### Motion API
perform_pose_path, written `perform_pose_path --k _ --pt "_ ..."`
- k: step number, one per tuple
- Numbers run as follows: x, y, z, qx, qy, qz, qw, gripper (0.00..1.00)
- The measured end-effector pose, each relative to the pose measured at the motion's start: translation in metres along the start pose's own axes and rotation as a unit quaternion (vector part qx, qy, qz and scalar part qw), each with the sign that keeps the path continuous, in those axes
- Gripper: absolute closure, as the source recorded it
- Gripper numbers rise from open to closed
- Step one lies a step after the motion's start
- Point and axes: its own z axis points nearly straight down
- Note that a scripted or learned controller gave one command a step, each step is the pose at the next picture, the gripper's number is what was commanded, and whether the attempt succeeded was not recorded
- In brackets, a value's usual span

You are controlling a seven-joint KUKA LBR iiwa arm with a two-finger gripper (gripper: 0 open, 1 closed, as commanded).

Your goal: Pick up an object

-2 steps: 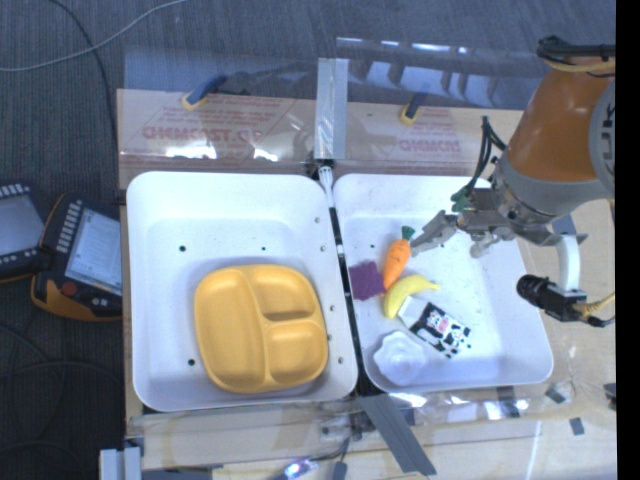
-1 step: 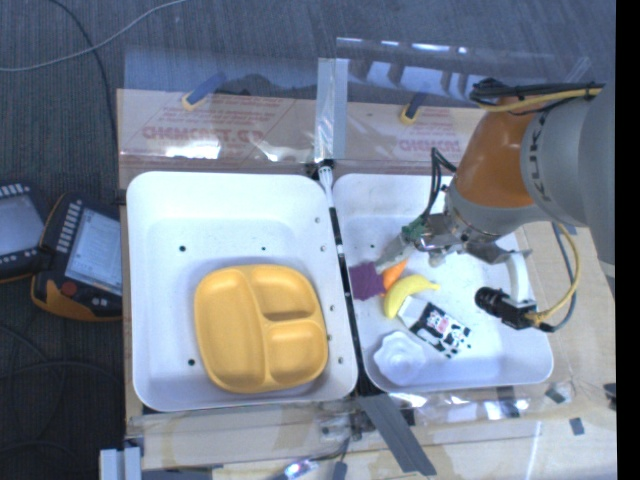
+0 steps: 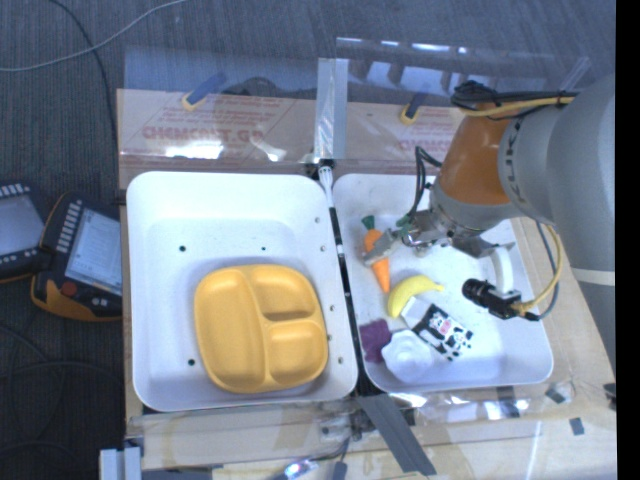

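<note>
2 shallow white bins sit side by side on my screen, and I read them from the left. Outside them, a teach pendant [image 3: 78,258] lies on the floor. The left white bin [image 3: 160,208] holds a yellow plastic tray with 3 compartments [image 3: 262,326], well apart from the arm. The right white bin [image 3: 530,358] carries the clutter: a small orange carrot-shaped toy [image 3: 378,258] near the shared wall, a yellow banana-shaped toy [image 3: 411,293] just below it, a purple soft piece [image 3: 373,339] and a white lump [image 3: 408,356] toward the near edge, and a black-and-white printed packet [image 3: 443,330] to the right of the banana. The grey two-finger gripper [image 3: 418,234] hangs over the upper middle of this bin; I cannot tell from here whether it is released or clenched, and I see nothing between its parts. I judge the carrot the nearest target: it lies just left and slightly below, long axis running roughly top to bottom. The wall crowds its left; there is more room on the right.
</note>
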Motion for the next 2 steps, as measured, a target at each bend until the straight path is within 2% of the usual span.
perform_pose_path --k 1,2 --pt "0.001 0.002 -0.011 -0.002 0.001 0.000 1.0000 1.00" --pt "0.021 0.026 -0.109 0.009 0.001 0.134 0.9909 1.00"
